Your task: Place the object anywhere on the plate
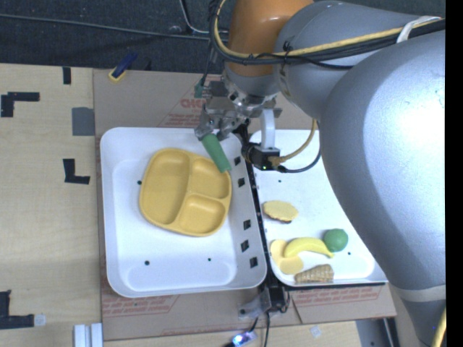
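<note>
1. Two shallow white bins sit side by side on a bench, seen from above at a slant. The left bin (173, 273) holds a yellow divided plate (184, 191), which lies toward the bin's far half, nearer its right wall.
2. A large grey robot arm (376, 121) with an orange band (264, 13) reaches in from the right and hangs over the far right corner of the left bin.
3. Its gripper (210, 134) is closed around the upper end of a slim green object (216, 153). The object slants down over the plate's far right rim; whether it touches the plate is unclear.
4. The right bin (318, 194) carries a round tan cookie-like piece (280, 210) near its middle.
5. Along that bin's near edge lie a yellow banana (307, 247), a small green ball (335, 239), a pale yellow slice (283, 262) and a tan ridged wafer-like piece (315, 273), clustered close together.
</note>
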You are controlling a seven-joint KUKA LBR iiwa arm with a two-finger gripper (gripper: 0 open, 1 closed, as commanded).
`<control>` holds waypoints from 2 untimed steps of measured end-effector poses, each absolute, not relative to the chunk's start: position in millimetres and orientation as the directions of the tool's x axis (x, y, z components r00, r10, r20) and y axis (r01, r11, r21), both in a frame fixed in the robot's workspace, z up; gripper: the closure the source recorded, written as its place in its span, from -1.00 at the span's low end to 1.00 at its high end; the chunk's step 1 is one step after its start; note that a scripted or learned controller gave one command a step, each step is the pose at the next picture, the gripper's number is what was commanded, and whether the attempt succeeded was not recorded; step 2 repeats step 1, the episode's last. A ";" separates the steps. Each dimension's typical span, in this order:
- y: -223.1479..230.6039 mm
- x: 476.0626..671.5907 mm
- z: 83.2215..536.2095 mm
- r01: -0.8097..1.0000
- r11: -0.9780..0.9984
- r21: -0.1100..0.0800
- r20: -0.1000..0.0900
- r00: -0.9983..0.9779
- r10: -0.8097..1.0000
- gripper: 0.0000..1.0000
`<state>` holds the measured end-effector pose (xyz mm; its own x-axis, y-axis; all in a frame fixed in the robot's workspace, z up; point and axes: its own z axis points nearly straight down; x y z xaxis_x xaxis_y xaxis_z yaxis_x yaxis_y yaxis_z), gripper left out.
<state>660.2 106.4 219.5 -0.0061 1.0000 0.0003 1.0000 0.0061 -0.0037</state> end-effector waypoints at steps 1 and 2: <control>103.5 660.6 220.6 1.000 0.003 -0.002 -0.001 -0.003 1.000 -1.00; 103.5 660.6 220.6 1.000 0.003 -0.002 -0.001 -0.003 1.000 -1.00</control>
